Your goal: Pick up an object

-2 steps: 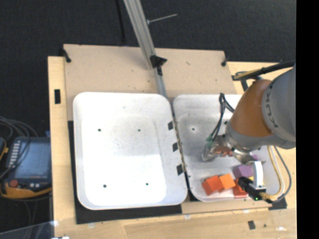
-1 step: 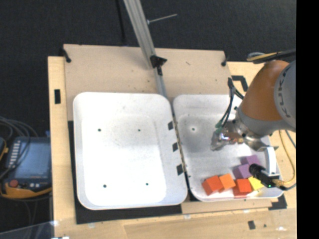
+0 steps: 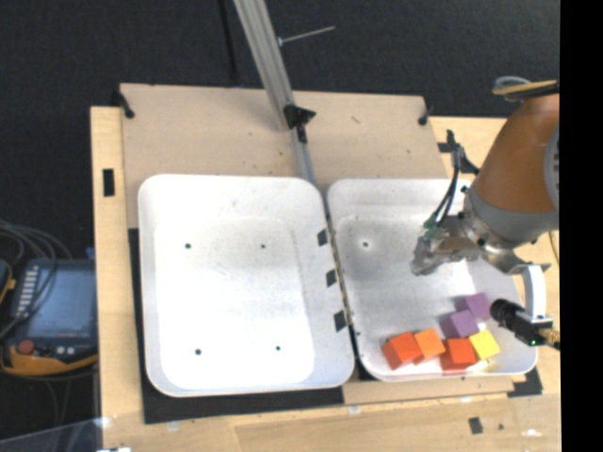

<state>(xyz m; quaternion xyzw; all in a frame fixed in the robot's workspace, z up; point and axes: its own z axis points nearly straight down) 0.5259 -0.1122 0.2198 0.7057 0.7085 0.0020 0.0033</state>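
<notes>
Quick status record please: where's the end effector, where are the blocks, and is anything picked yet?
end effector: over the right bin, above its middle, apart from the blocks
blocks: purple block, yellow block, three orange blocks clustered at the right bin's near edge
left bin: white, beside the right bin
picked: nothing seen in the end effector

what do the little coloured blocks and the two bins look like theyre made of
Coloured blocks: probably foam or painted wood; flat matte faces, no shine. Left bin and right bin: likely moulded plastic; smooth white surfaces, rounded corners and raised rims, slightly speckled.
</notes>
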